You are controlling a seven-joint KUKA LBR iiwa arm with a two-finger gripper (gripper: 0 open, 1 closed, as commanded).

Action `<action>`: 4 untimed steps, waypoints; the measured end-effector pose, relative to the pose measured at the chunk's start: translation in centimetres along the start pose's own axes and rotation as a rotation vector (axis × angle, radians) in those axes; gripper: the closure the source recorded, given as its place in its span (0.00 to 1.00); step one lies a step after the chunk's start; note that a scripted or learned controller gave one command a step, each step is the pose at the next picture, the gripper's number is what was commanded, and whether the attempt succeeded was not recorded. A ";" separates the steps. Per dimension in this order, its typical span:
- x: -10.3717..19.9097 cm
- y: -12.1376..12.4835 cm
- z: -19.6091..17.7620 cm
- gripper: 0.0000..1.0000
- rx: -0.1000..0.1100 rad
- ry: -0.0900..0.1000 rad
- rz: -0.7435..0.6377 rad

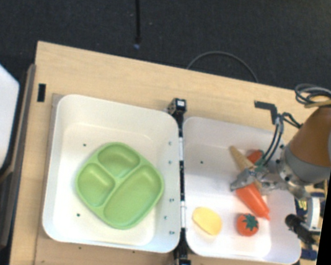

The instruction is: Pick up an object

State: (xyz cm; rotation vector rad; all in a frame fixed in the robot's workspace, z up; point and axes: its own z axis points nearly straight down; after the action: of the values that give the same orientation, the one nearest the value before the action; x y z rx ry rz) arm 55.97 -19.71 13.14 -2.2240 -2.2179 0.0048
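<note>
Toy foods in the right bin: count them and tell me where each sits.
3 for sure: a yellow lemon near the front left, a red tomato to its right, an orange carrot by the end effector. The arm may hide more.

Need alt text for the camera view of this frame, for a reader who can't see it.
The arm's gripper is down in the right bin, at an orange toy carrot, near a red toy tomato and a yellow toy lemon. The left bin holds a green divided plate.
</note>
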 end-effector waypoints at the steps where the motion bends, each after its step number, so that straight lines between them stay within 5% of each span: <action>1: -0.2 0.0 3.2 0.00 -0.001 -0.001 0.003; 2: -0.2 0.2 1.9 1.00 -0.008 -0.001 0.006; 4: -2.2 -0.1 -9.0 1.00 -0.011 -0.002 0.002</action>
State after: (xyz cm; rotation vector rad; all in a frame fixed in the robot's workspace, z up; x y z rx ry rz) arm 55.90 -21.89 22.17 -2.2323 -2.2221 -0.0050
